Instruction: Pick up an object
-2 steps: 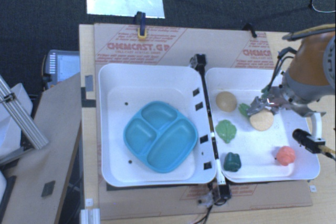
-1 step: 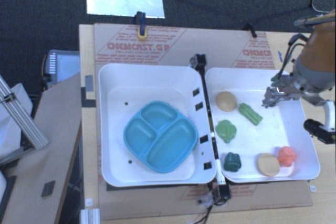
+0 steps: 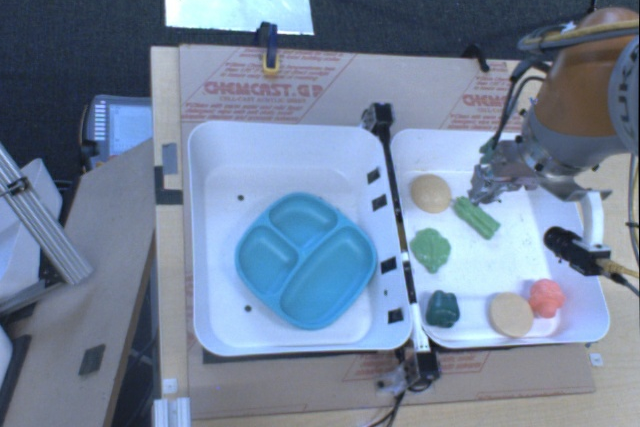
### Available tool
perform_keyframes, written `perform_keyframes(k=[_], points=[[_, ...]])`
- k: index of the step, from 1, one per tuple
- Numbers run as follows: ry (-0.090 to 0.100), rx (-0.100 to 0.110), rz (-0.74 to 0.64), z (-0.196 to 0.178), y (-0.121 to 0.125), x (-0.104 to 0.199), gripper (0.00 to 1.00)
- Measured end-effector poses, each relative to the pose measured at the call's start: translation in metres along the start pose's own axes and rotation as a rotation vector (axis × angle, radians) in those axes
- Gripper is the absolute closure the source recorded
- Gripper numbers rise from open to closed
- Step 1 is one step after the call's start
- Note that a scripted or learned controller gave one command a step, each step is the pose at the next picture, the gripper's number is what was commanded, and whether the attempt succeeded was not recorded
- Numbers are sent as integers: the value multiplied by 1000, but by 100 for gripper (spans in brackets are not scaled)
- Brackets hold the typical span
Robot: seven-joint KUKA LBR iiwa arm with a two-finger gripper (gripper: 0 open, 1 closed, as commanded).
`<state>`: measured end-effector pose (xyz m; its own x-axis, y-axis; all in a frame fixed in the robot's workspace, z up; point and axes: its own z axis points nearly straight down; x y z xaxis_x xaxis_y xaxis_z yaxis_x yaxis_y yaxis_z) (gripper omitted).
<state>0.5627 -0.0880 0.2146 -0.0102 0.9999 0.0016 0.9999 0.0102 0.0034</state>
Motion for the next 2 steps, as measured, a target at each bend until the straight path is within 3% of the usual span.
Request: perform_keyframes(k=[1, 2], points=[[0, 1, 0, -12, -3, 52, 100], [0, 2, 1, -2, -6, 104, 100]])
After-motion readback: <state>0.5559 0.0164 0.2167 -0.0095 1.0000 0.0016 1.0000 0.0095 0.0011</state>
